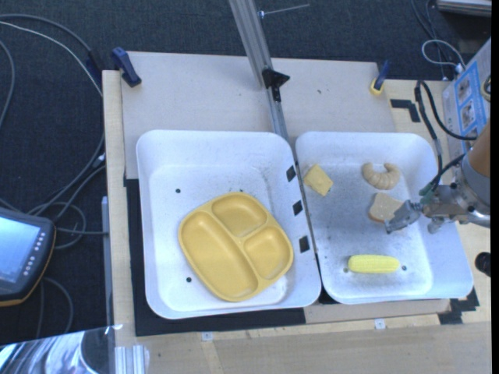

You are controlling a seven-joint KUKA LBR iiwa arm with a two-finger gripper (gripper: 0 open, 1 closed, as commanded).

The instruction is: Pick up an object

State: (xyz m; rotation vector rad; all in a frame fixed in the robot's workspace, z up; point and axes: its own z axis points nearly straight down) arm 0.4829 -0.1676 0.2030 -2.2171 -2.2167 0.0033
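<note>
1. Two white bins sit side by side on the bench: left bin (156,232), right bin (343,142).
2. Left bin holds a yellow divided plate (235,245) with three compartments, lying flat toward the front of the bin.
3. Right bin holds four items. A yellow cheese wedge (317,180) lies near the bin's left wall. A tan croissant (380,174) lies toward the back. A slice of bread (383,206) lies just in front of the croissant. A corn cob (373,265) lies on its side near the front wall, well apart from the others.
4. The arm enters from the right. The gripper (399,220) is low over the right bin, its tip right at the front right edge of the bread slice.
5. Cannot tell how the gripper is set, nor whether it truly touches the bread; nothing is seen lifted.
6. A metal pole (251,29) slants across the back of the bench.
</note>
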